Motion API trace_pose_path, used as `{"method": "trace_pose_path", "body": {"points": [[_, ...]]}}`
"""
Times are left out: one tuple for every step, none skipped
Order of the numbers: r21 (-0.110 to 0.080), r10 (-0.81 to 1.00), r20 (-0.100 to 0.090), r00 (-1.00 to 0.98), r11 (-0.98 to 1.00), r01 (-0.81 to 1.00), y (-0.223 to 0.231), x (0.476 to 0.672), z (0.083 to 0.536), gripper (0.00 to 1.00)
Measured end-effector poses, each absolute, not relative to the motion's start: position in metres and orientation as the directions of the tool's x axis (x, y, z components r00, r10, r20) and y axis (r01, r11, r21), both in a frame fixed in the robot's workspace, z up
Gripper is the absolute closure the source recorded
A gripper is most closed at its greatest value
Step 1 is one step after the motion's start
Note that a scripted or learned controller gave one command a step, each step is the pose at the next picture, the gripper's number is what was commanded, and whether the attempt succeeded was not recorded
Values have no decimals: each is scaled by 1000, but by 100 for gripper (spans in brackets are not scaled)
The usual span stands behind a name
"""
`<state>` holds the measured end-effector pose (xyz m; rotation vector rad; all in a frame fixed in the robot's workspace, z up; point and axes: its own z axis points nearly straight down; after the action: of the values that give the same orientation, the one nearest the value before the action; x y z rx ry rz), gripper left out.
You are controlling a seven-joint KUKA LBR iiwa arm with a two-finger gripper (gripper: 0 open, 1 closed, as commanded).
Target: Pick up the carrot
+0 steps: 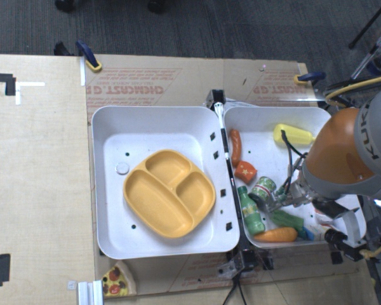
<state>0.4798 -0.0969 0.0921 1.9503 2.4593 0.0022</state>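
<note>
Lying along the front wall of the right bin, the carrot sits just beside a green bottle and a green vegetable. It looks like a light, stiff plastic toy (probably smooth and a little slippery) — best taken across its thicker middle, not the tapered tip. The gripper hovers above, near a small can — whether it is apart or together cannot be told.

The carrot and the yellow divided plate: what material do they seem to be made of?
The carrot looks like smooth moulded plastic, a toy: even orange, faint sheen. The yellow divided plate also looks like plastic, matte: uniform colour, soft rounded ridges between compartments. Neither can be confirmed by look alone.
</note>
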Motion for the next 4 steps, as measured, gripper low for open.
{"method": "trace_pose_path", "body": {"points": [[1, 937, -1, -349, 349, 937, -101, 479, 92, 100], [0, 958, -2, -288, 288, 958, -104, 585, 92, 100], [-6, 949, -4, -315, 315, 949, -106, 613, 91, 100], [-1, 977, -3, 212, -212, 977, -56, 609, 192, 100]]}}
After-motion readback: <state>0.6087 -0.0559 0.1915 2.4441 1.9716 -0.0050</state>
